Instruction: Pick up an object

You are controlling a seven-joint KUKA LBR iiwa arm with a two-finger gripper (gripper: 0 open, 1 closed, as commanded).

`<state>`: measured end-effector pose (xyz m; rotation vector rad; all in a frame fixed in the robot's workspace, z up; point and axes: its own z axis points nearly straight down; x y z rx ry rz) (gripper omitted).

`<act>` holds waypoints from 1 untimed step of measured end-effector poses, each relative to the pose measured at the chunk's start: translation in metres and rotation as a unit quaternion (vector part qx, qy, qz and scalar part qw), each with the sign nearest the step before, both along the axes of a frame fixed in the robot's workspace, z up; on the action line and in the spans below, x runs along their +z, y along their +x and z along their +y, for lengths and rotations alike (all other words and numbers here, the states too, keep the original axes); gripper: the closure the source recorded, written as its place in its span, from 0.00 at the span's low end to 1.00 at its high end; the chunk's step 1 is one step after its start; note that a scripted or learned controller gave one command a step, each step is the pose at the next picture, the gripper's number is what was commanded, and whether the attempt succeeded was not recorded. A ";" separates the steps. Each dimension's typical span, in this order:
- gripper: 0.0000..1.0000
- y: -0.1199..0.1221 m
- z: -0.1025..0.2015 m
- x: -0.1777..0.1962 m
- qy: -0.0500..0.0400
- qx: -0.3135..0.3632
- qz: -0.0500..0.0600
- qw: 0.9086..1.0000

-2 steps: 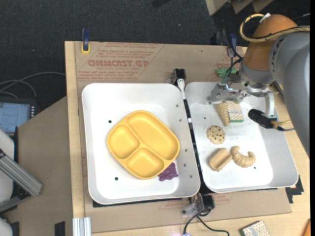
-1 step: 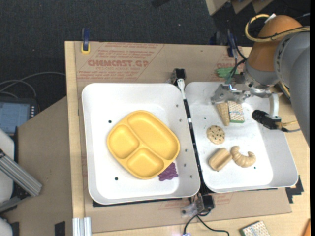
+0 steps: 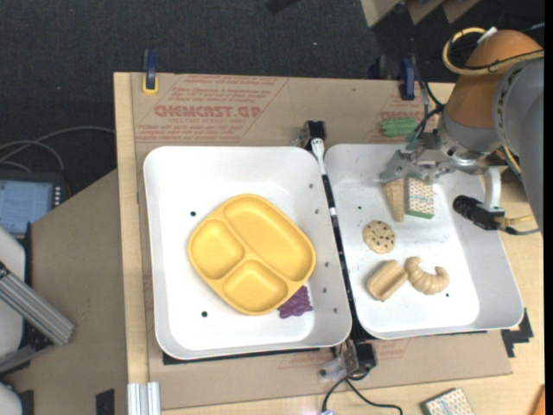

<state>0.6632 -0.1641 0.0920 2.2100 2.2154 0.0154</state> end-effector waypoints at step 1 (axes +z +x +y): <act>1.00 0.001 -0.003 0.013 -0.005 0.001 -0.003 1.000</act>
